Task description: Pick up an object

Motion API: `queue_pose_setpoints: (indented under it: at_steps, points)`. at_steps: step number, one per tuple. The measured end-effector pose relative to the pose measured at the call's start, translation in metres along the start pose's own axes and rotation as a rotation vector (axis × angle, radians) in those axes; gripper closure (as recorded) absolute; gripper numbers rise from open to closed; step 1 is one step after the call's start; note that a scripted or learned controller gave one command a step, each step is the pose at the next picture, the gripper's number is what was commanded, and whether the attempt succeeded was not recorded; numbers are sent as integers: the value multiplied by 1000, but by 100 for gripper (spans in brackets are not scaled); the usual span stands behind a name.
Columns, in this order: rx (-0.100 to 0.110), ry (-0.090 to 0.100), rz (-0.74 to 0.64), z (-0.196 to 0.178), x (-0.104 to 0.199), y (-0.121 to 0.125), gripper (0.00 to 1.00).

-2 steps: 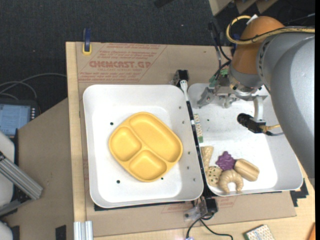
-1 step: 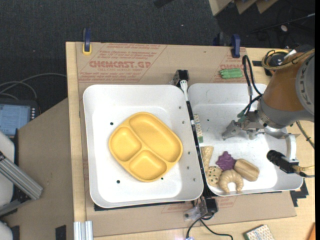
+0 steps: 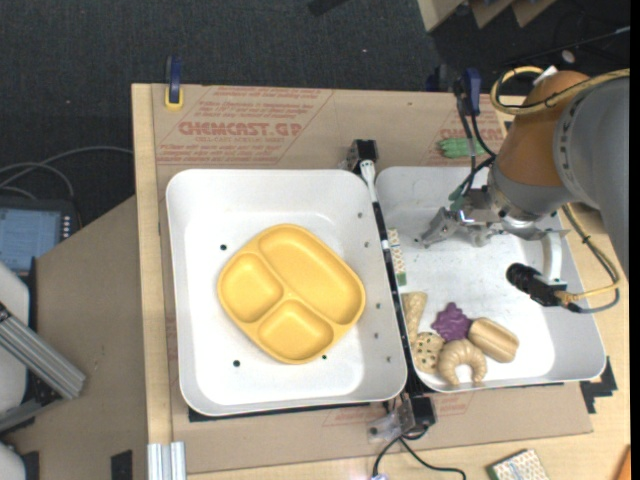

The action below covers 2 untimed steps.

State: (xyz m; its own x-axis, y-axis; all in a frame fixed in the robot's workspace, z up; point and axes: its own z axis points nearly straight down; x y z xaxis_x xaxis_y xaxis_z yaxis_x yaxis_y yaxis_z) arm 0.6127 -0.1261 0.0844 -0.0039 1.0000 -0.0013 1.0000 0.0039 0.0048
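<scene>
Orange banding is seen on the grey arm (image 3: 560,138), which reaches in over the right edge of the bench (image 3: 250,128) and bends down into the right bin (image 3: 580,353). The pincer (image 3: 440,230) is held low over the far left part of that bin, pointing towards the divide between the bins; its thin metal fingers (image 3: 432,236) are spread apart, and nothing is seen between them.

Along the near edge of the right bin, a small cluster of toy food is gathered. A tan, curved croissant (image 3: 461,360) is set at the near rim, touching a smooth, oblong bread roll (image 3: 494,340) on its right. A purple, knobbly piece (image 3: 451,321) sits just behind the croissant. A round speckled cookie (image 3: 427,351) and a pale wedge (image 3: 413,311) are placed against the bin's left wall.

The left bin (image 3: 200,208) is occupied by a glossy yellow plastic tray (image 3: 290,293) with rounded corners, moulded into three compartments and set at a slant near the bin's middle.
</scene>
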Motion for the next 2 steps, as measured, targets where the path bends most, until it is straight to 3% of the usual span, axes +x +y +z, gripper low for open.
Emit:
queue_pose_setpoints:
  at_steps: [1,2]
  points:
    - [-2,0,-1,-1,31,57,0]
    - [12,0,13,0,-40,-25,0]
